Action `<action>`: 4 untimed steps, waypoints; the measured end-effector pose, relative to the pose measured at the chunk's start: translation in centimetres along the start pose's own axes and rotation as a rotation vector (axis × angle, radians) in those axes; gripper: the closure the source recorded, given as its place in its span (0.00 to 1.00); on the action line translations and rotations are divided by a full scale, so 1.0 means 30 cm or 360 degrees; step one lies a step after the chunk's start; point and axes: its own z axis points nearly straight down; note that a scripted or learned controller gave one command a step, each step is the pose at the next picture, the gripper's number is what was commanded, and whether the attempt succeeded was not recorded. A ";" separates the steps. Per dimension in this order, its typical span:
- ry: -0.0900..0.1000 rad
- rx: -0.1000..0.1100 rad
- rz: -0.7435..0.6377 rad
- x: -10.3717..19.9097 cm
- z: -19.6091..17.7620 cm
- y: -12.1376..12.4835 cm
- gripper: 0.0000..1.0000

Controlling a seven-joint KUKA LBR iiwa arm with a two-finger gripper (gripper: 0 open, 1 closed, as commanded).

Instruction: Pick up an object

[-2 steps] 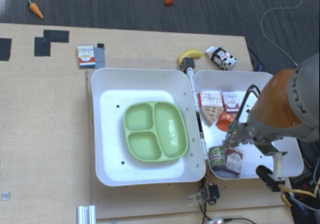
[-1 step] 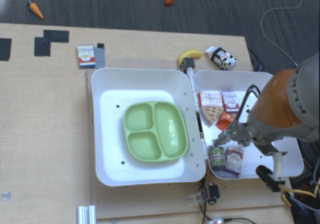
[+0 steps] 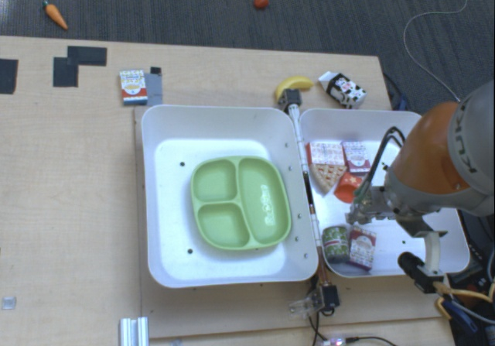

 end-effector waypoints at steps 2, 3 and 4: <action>-0.0001 0.0017 0.0007 -0.005 0.073 -0.015 0.00; -0.0001 0.0007 0.0002 -0.004 0.035 -0.007 1.00; 0.0000 0.0007 0.0004 -0.004 0.035 -0.007 0.00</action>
